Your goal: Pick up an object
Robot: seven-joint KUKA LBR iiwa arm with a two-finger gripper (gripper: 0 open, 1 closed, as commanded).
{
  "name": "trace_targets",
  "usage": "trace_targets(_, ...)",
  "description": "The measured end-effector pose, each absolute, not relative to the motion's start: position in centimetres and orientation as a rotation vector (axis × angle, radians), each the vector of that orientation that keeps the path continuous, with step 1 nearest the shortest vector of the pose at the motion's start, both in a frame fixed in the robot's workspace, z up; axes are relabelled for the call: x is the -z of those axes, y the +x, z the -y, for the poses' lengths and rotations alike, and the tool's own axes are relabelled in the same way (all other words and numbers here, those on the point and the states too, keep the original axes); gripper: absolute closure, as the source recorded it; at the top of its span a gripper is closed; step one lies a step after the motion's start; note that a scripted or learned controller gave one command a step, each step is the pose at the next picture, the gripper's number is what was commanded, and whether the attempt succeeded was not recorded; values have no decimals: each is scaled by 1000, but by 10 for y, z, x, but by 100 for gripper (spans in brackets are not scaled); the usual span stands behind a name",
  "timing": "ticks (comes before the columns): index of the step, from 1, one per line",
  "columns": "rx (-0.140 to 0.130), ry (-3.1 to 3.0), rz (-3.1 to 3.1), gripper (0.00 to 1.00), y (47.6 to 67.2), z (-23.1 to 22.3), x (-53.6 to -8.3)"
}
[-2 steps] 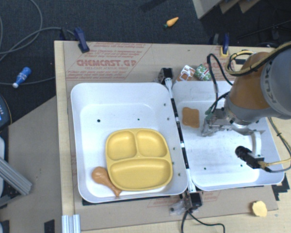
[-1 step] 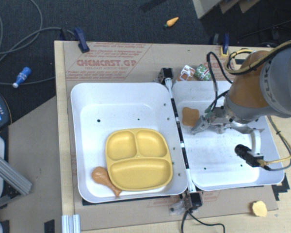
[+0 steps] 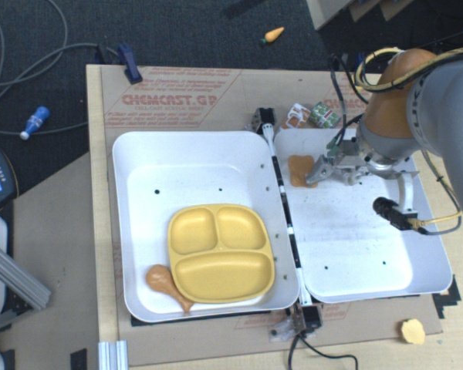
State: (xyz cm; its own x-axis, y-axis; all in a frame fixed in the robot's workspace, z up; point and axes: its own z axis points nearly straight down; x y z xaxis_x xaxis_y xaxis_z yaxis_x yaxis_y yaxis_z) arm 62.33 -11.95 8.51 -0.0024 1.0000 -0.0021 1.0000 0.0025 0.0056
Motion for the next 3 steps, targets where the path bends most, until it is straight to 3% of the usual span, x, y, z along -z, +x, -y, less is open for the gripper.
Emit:
trace_targets(1, -6, 2213, -2222, 0, 669, 92, -85)
trace_targets(2, 3, 2224, -2222, 0, 655, 92, -85)
trace_targets(3, -3, 2217, -2221, 0, 667, 94, -85)
